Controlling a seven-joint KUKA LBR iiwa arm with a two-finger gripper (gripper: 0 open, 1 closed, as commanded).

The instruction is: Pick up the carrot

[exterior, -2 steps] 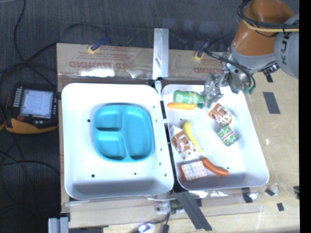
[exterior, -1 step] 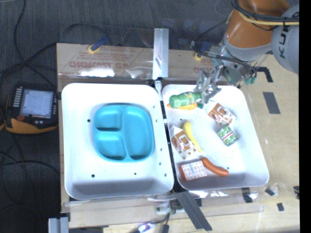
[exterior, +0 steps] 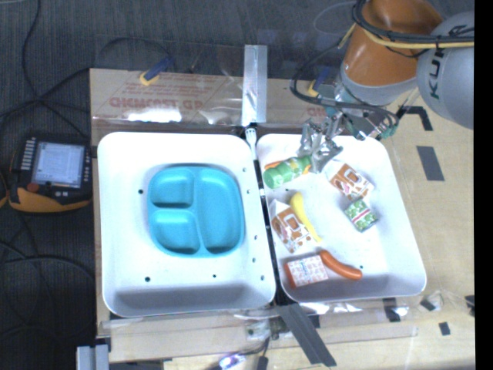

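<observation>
Camera view: fingers [exterior: 309, 143] spread apart and gripping nothing, gripper [exterior: 318, 149] poised over the right bin's [exterior: 400, 206] back edge, just beside the green bottle [exterior: 286, 171]. Carrot [exterior: 340, 266] lies well apart near the front, touching a red-and-white packet [exterior: 305, 270]. Banana [exterior: 303, 216] sits between.

Bright, even light falls from overhead. The two white bins [exterior: 108, 206] are nearly washed out, their rims losing detail. Glare streaks the clear plastic sheet [exterior: 185, 102] behind them. Shadows are short and soft. The dark floor [exterior: 46, 37] stays dim. Small items look slightly soft and the picture is grainy.
</observation>
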